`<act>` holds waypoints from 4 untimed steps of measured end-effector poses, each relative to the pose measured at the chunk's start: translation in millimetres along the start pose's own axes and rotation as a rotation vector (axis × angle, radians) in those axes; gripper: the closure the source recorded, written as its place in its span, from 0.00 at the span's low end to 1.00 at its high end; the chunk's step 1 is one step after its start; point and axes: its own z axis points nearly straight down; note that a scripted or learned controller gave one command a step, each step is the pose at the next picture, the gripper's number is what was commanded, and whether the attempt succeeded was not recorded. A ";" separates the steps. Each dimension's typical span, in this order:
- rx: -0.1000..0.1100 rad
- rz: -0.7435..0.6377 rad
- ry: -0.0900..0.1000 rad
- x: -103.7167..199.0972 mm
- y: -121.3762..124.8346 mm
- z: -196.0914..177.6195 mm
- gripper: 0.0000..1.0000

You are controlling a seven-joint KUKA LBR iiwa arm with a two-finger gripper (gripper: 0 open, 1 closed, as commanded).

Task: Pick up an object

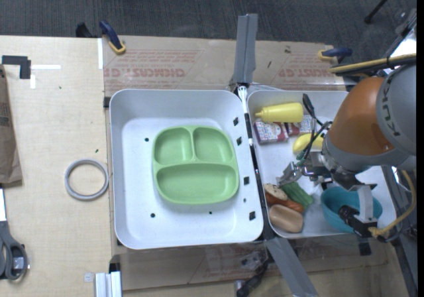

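Now the claw [296, 173] is hanging low over the right bin [265, 100], above the toy food at its near side.

Whether it is apart or together is not clear from this angle, and nothing is visibly sitting between its tips. Under and beside it a green vegetable [299, 193], a red-and-tan piece [277, 195] and a tan bread-like piece [287, 219] are lying close together by the bin's left wall. A yellow bottle [281, 113] is lying near the far edge, a teal bowl [342, 208] toward the near right corner. A green divided plate [195, 164] is resting mid left bin [126, 176]. A grey ring [86, 179] is sitting on the bench [53, 130], left.
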 end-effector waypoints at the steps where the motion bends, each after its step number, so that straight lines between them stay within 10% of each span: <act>1: 0.000 0.192 0.002 4.1 -32.1 0.1 0.00; 2: 0.000 0.274 -0.002 -11.1 53.9 -130.0 0.00; 3: -0.011 0.058 -0.004 -25.1 118.8 -6.2 0.00; 4: -0.001 -0.053 -0.001 -14.2 43.2 -18.4 0.00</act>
